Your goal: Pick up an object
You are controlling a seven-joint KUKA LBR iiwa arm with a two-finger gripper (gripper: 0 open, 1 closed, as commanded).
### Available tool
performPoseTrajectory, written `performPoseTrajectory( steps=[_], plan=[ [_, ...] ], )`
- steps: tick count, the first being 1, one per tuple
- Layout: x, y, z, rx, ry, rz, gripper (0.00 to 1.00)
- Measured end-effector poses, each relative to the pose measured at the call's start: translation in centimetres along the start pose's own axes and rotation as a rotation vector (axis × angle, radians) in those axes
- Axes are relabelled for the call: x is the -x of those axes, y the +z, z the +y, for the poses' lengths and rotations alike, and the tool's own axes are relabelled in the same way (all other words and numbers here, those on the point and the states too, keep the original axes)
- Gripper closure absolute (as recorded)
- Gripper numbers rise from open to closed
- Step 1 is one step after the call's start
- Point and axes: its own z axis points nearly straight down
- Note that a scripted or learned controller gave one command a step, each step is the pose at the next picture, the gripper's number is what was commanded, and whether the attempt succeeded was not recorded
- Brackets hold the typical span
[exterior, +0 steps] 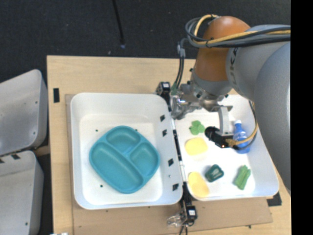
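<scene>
Two pale shapes [19,131] are cut off by the left edge of the frame, and I cannot tell what they are. The big grey arm [220,43] covers the top right corner of the right bin [259,173]. The gripper [180,107] is at the top left corner of that bin, right by the wall between the bins. It looks like a small jumble of metal, so I cannot tell if it is wide or narrow. A blue thing [239,133] on the right is partly hidden, and its shape is hard to make out.

The teal plate [124,159] lies flat in the left bin [74,146]. Its long way runs from upper left to lower right. In the right bin, a green bit [196,127] sits just below and right of the gripper. Under it is a yellow disc [195,146], and a second yellow disc [198,184] is at the bottom. A dark block [213,173] is just right of that one. A green stick [241,176] points mostly up and down, tipped a little to the right at the top.

The plate has bare white floor all around it. The second yellow disc is close to the bottom left corner of its bin. The green stick has room on its right. The bench [58,77] shows around both bins.
</scene>
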Motion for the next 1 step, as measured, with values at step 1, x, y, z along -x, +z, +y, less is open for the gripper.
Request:
performPoseTrajectory(
  steps=[1],
  plan=[
    [-4.86,0.32,0.85,-0.001,0.002,0.001,1.00]
  ],
)
